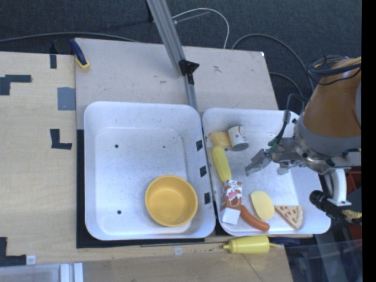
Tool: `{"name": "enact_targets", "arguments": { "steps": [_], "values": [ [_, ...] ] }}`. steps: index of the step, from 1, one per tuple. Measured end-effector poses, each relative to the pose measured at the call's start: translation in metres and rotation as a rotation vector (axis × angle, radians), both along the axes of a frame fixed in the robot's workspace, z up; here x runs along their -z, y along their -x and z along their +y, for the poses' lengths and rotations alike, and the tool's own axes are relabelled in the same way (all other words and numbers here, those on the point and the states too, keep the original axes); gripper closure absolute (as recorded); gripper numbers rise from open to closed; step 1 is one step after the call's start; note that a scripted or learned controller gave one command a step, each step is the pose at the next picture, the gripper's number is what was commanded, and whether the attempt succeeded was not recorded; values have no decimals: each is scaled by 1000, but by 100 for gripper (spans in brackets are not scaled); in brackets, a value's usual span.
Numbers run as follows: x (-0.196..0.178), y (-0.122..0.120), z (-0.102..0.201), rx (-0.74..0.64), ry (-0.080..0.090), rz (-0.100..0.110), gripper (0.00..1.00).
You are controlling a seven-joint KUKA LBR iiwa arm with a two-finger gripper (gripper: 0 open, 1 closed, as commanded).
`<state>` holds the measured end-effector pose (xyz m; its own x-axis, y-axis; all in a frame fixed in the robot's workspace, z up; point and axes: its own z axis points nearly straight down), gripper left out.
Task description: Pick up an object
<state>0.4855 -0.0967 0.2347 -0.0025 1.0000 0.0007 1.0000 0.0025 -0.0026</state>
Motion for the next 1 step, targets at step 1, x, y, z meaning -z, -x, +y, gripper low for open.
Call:
{"name": "enact_targets", "arguments": {
  "steps": [1],
  "values": [
    [0,0,0,1,0,0,0]
  ]
}}
